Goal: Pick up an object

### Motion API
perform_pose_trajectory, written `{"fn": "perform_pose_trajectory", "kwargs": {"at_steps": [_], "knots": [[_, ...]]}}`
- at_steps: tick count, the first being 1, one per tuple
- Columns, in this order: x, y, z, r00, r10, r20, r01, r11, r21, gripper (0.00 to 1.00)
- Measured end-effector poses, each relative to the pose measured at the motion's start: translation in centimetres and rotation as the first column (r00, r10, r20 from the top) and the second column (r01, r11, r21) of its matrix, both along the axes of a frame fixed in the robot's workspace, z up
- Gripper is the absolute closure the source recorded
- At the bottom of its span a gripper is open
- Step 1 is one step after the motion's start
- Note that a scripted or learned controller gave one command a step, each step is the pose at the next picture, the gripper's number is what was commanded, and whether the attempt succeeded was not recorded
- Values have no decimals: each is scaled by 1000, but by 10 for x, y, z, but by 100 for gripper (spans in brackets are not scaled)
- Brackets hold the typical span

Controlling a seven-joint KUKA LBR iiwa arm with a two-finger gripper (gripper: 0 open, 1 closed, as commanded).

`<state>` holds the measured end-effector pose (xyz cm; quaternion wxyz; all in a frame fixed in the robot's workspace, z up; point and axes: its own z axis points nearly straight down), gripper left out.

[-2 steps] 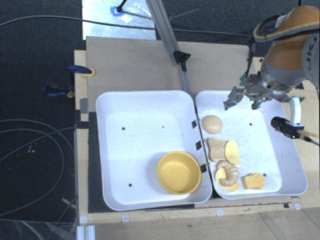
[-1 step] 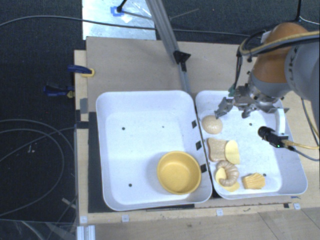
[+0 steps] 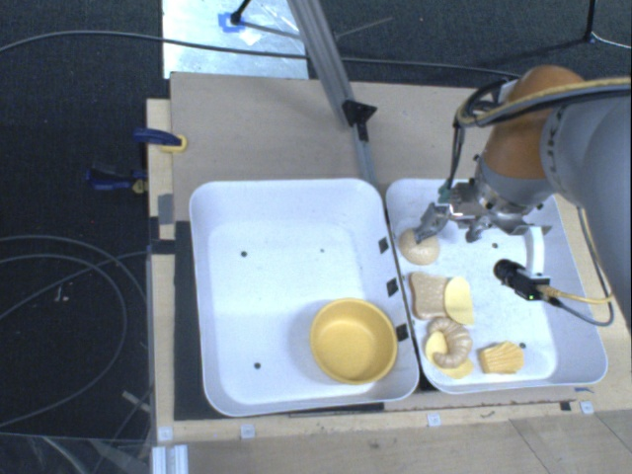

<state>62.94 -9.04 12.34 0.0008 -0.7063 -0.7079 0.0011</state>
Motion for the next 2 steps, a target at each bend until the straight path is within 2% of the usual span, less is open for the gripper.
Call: {"fn": "perform_pose_trajectory", "kwargs": {"at_steps": [1, 2], "knots": [[3, 1, -29, 1000, -1, 8, 1, 1000, 4, 0], [7, 1, -13, 1000, 0, 22, 0, 1000, 1, 100]]}}
